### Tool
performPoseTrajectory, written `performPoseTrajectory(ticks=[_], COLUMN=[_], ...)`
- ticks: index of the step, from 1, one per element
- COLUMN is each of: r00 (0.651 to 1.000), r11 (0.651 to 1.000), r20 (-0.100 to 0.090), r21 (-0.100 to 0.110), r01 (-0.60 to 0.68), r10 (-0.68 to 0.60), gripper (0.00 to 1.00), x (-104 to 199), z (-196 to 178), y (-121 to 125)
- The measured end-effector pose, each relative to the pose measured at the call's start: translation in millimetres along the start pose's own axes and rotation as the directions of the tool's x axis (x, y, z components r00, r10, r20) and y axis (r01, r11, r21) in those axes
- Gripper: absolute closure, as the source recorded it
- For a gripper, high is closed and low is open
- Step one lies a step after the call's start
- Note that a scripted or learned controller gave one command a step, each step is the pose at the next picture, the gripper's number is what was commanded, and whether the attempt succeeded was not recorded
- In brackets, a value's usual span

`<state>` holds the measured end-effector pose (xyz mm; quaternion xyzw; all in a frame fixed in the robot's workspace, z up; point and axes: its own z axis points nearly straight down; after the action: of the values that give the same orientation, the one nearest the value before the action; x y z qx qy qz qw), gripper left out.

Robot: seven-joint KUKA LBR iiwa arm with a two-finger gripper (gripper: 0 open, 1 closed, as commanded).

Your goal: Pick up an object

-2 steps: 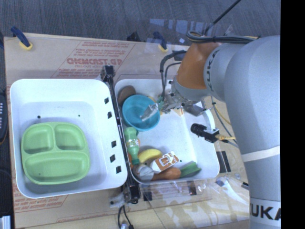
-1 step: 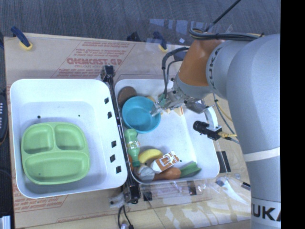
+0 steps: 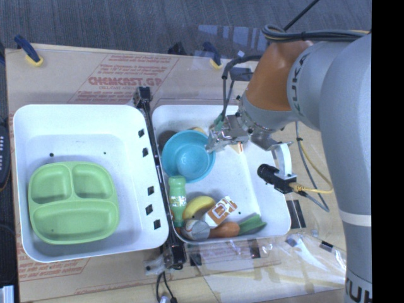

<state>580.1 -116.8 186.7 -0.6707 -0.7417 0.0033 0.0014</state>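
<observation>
The right bin holds a blue bowl at its back left. Along its front lie a green bottle, a yellow banana, a small orange and white carton, an orange carrot, a green vegetable and a grey can. My gripper is low at the bowl's right rim, pointing left. The wrist hides how it meets the rim. I see nothing held in it.
The left bin holds a green divided plate. A black divider with clips runs between the bins. The grey arm and its cables cover the bench to the right of the right bin.
</observation>
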Motion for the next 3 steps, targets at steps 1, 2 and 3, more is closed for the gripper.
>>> performPoseTrajectory(ticks=[1,2,3], r00=[1.0,0.995,0.994], r11=[1.0,0.995,0.994], r20=[0.0,0.001,0.0], r21=[0.001,-0.017,-0.005], r01=[0.0,0.099,0.111], r10=[0.0,-0.099,-0.111], gripper=[0.0,0.0,1.0], x=[0.0,10.5,10.7], z=[0.7,78.6,71.9], y=[-0.4,-38.7,-40.1])
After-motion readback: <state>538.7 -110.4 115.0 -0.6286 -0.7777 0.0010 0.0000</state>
